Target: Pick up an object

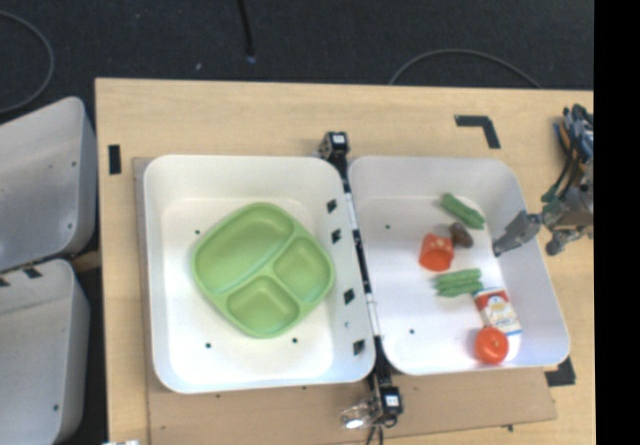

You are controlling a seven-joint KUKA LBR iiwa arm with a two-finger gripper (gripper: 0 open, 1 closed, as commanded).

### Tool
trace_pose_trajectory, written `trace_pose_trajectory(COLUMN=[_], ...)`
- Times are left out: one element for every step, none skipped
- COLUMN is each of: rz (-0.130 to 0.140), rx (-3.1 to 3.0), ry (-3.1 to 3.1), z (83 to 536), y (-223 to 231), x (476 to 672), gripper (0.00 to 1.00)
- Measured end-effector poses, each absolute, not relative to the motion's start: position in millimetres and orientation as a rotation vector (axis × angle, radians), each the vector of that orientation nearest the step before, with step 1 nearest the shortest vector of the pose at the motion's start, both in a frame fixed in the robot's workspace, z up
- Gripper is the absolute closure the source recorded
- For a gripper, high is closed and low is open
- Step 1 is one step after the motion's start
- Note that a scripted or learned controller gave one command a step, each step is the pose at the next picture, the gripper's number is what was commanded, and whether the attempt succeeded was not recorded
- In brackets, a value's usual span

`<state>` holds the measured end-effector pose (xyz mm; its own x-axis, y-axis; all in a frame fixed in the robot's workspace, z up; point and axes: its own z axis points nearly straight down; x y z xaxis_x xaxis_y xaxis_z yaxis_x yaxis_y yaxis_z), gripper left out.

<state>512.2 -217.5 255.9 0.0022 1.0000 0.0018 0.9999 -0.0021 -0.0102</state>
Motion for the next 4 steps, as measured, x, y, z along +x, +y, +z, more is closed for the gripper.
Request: trace_pose_trajectory(rz=[0.001,0.002,0.004,0.0], rx=[-2.221,-2.222,-2.222,-2.23], ry=[-2.224,-2.22,-2.218,-2.223], z=[262,207,159,109], y=[-217,-212,-210,-212], x=[514.6,507.1,498.0,499.3], gripper=[0.0,0.0,0.0,0.0])
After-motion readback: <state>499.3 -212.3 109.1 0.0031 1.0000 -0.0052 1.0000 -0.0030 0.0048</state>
